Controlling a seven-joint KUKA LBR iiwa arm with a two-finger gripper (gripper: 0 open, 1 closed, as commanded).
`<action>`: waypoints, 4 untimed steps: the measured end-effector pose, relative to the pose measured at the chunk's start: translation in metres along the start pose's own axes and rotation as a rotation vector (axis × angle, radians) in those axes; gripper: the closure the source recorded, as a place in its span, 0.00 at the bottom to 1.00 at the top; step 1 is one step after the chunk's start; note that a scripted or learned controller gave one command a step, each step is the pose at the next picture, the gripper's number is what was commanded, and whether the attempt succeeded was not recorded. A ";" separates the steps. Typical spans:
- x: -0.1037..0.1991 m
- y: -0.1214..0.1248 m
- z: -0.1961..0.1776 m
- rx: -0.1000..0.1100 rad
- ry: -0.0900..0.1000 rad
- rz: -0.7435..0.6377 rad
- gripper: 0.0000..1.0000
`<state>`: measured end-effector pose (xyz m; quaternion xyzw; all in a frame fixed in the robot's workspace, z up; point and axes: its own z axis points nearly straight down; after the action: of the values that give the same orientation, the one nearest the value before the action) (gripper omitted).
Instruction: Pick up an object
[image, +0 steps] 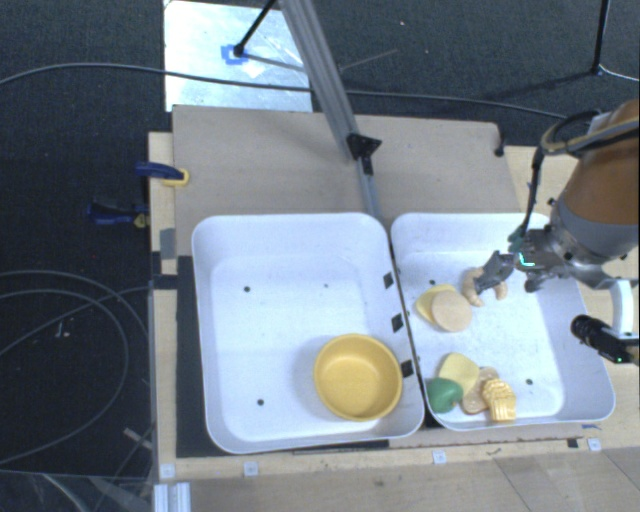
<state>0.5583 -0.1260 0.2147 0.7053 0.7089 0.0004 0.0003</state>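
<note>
Your gripper (487, 279) hangs low in the right bin (570, 345), apparently closed on a small tan piece (477, 282) beside the round biscuit (451, 312). That grip looks shallow, so lifting quickly could drop it.

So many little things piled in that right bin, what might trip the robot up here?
The gripper sits low among tan pieces beside the round beige disc overlapping a yellow piece, so it may nudge them instead of grasping one. The green lump, pale yellow piece and ridged orange-yellow toy crowd the right white bin's front edge, leaving little room.
</note>
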 end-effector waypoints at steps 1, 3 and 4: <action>0.000 0.000 0.000 -0.001 0.000 0.000 0.00; 0.010 0.007 0.106 0.004 0.001 0.004 0.00; 0.010 0.007 0.124 0.001 0.000 0.006 0.00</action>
<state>0.5657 -0.1164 0.0902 0.7074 0.7068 -0.0001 -0.0001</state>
